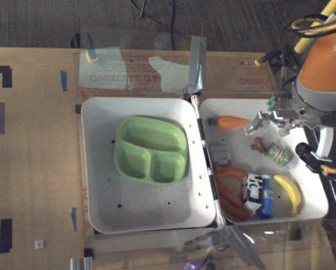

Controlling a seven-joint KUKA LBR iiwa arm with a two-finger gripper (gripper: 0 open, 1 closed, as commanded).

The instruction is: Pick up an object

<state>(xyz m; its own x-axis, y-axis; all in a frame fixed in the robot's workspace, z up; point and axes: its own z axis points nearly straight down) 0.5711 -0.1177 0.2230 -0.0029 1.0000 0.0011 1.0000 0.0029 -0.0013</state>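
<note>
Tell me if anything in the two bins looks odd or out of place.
Nothing stands out. The green tray lies flat in the left bin. The carrot, banana, small can and sausages lie loosely scattered in the right bin, with no spill or damage visible.

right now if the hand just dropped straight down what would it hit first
Probably the small brown object just below the hand in the right bin, with the carrot alongside; depth is hard to judge from this slanted view.
</note>
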